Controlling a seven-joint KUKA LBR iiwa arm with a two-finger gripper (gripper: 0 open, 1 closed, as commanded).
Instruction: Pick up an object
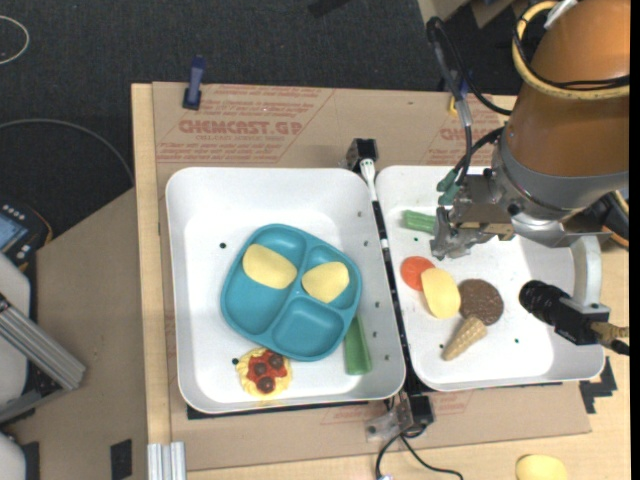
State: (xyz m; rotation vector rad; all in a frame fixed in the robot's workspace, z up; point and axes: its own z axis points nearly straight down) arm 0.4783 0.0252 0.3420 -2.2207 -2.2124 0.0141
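1. My gripper (455, 240) hangs low over the back-left part of the right bin (520, 356). I cannot tell whether it is released or clenched, and I see nothing in its grasp.
2. Closest candidate is the green piece (420, 221), lying just beside me toward the bin's back-left corner. Contact is unclear.
3. The red-orange piece (414, 269) and yellow piece (440, 293) touch each other by the bin's left edge, mid-way along it. The ice-cream cone (470, 323) lies just beside the yellow one, with its brown scoop toward the back and its tip toward the front edge.
4. My guess is that I sit here because this cluster packs the most targets together, which suits a straight drop from above.
5. In the left bin (185, 268), well apart from me:
   - the blue divided plate (290, 313) sits central
   - two yellow pieces (268, 266) rest one per back compartment, so they stay put
   - the pizza toy (262, 370) lies near the front-left corner
   - the green stick (356, 346) is wedged between the plate and the bin's right edge
6. The board (250, 128) under the bins has red print reading "CHEMCAST GP". The lines beneath are too small to read.
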